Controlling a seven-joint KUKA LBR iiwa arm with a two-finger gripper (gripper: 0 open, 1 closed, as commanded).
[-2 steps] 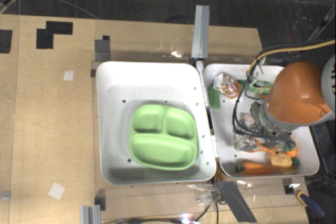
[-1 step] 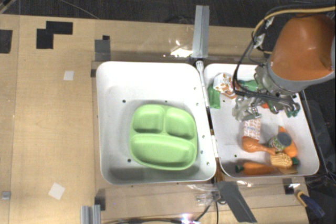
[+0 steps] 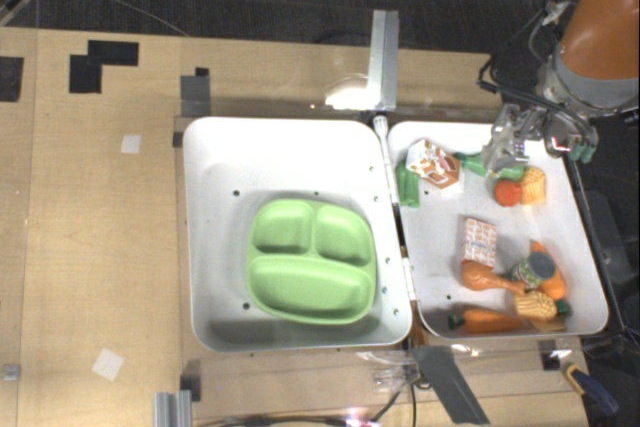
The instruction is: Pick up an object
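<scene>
Claw low over back of right white plastic bin point(image 3: 590, 260), among toy food.

Grey metal two-finger gripper point(image 3: 507, 158) down at a red round tomato-like toy point(image 3: 509, 194) and a yellow corn-like piece point(image 3: 534, 185); spread of the claw and any grasp impossible to tell. Just left: green-and-white crumpled packet point(image 3: 430, 165). Further front: patterned small box point(image 3: 479, 240), orange drumstick point(image 3: 485, 278), long carrot point(image 3: 490, 321). Left bin point(image 3: 215, 165) bearing green three-compartment plastic tray point(image 3: 312, 260).
</scene>
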